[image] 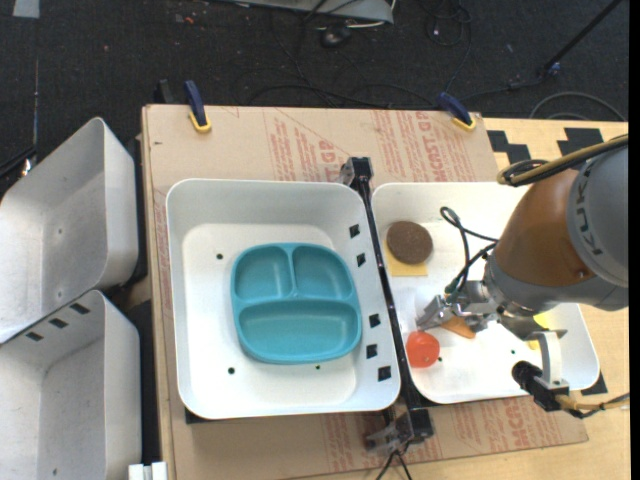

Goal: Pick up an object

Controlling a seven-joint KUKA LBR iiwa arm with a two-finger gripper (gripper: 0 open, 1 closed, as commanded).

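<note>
So we've got the arm (560, 238) reaching in from 3 o'clock over the right bin (480, 196). The jaws (450, 313) are low near the bin's middle, sitting right over a small orange piece (462, 328). We honestly can't tell how far open they are or whether they've got hold of it. A red ball (422, 349) lies just beside at 7 o'clock of the jaws. A brown disc on a yellow square (409, 241) sits at 11 o'clock. The left bin (200, 218) holds a teal divided plate (295, 301).
</note>
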